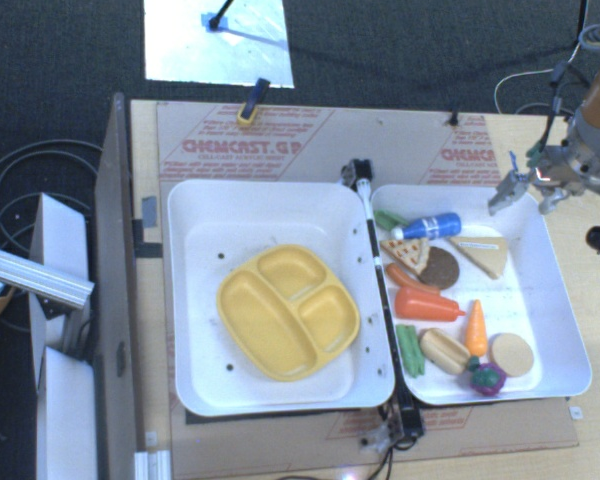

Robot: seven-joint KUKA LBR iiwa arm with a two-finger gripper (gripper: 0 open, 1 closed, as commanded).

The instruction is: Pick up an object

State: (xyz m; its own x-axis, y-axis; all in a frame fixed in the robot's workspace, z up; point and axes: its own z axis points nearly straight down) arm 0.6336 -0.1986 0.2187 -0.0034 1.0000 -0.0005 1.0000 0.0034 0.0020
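While hanging above the far right corner of the right bin (560, 298), gripper (528, 194) spreading its two fingers apart, holding nothing, tips pointing down and left toward the toy food.

Lying in the left bin (195, 268): one yellow divided plate (287, 311), three compartments, sitting near the middle and tilted on a diagonal. Running between the two bins: one dark clip rail (378, 278), fastened at near and far ends.

Crowding the right bin, all close together, several touching:
- one blue and white bottle (430, 227), lying on its side near the far wall, nearest the gripper
- one pale cheese wedge (483, 253), just right of the bottle
- one pizza slice (406, 254), resting against one brown round patty (441, 267)
- one small green piece (386, 219) at the far left corner, partly hidden
- one red-orange pepper (429, 305), lying across the middle
- one orange carrot (476, 329), standing beside the pepper's right end
- one green bean pod (410, 348) along the left wall
- one tan bread roll (445, 350), touching the pod
- one beige round disc (511, 354) at the near right
- one purple and green piece (487, 377) at the near edge, too small for naming.

Lying beyond the bins on the brown board (310, 138): one yellow and blue clip (250, 108).
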